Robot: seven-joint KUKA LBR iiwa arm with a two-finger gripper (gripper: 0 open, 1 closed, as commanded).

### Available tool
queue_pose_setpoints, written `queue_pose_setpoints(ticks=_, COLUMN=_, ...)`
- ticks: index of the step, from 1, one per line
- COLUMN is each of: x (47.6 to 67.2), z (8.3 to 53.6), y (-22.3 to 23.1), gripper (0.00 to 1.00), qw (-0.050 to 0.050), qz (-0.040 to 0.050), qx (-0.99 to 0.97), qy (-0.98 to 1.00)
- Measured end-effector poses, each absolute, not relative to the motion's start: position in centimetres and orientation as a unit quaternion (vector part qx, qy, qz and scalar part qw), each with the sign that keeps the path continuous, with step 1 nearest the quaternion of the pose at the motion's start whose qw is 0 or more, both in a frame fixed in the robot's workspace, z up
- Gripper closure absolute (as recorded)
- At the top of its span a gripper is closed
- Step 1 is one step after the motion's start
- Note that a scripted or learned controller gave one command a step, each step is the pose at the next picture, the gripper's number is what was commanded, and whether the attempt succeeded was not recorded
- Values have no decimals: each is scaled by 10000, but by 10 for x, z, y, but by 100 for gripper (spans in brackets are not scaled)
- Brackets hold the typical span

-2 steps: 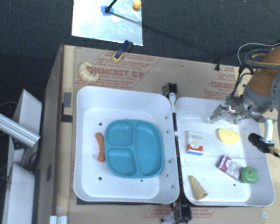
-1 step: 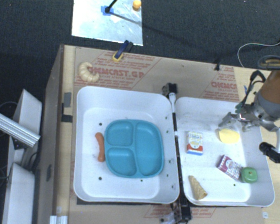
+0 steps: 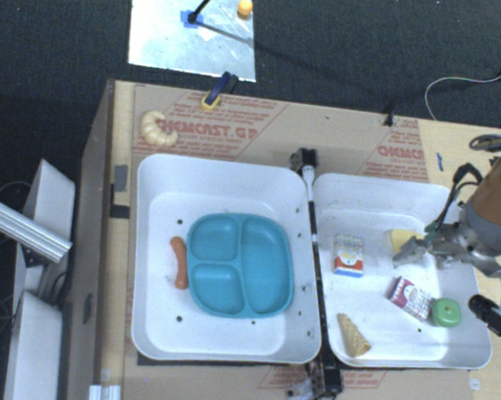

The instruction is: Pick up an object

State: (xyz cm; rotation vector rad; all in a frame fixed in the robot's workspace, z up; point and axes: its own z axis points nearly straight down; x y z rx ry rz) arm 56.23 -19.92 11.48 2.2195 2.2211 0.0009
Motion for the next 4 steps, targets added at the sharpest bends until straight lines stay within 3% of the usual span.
queue_pose_setpoints(ticks=1, x=512, z=98, y=-180, gripper=0, qw=13, qz=6, qx=7070, qy=7072)
queue_pose_setpoints(ticks=2, x=516, z=84, y=-171, gripper=0, qw=-1, qz=3, qx=7064, qy=7078)
queue_pose_setpoints(ticks=3, x=517, z=95, y=-171, gripper=100, qw=12, qz=11, qx=7062, qy=7081)
queue_pose_setpoints(ticks=4, x=519, z=185, y=-80, gripper=100, qw=9, qz=13, qx=7058, qy=7084)
